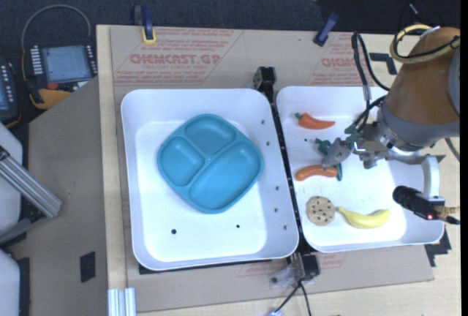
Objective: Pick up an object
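Over the right bin [409, 234], the gripper [333, 154] hovers above an orange carrot [316, 172]; finger state unclear. Next: descend and pinch.

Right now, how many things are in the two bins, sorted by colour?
Blue: 1, the divided plate
Orange: 2, a chili pepper and a carrot
Yellow: 1, the banana
Tan: 1, the cookie
Total: 5
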Robot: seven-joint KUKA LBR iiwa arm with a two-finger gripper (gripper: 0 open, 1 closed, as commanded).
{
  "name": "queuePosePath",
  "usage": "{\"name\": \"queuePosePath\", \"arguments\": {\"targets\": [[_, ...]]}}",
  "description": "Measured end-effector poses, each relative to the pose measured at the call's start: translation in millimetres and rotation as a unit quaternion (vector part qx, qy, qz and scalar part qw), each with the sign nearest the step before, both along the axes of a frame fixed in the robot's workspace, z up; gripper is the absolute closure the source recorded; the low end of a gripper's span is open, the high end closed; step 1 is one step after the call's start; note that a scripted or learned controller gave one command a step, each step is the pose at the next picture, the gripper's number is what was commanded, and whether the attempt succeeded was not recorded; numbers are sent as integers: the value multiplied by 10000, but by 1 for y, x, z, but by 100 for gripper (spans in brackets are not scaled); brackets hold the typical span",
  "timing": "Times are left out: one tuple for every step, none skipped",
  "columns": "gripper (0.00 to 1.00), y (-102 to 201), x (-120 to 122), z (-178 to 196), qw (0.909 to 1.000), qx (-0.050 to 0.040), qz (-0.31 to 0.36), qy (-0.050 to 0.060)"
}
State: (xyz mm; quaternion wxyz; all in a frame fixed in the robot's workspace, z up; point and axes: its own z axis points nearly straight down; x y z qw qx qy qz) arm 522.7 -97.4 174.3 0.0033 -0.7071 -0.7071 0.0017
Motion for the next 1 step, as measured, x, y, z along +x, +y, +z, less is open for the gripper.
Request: {"name": "queuePosePath", "arguments": {"targets": [[0, 2, 0, -61, 10000, -6, -6, -21]]}}
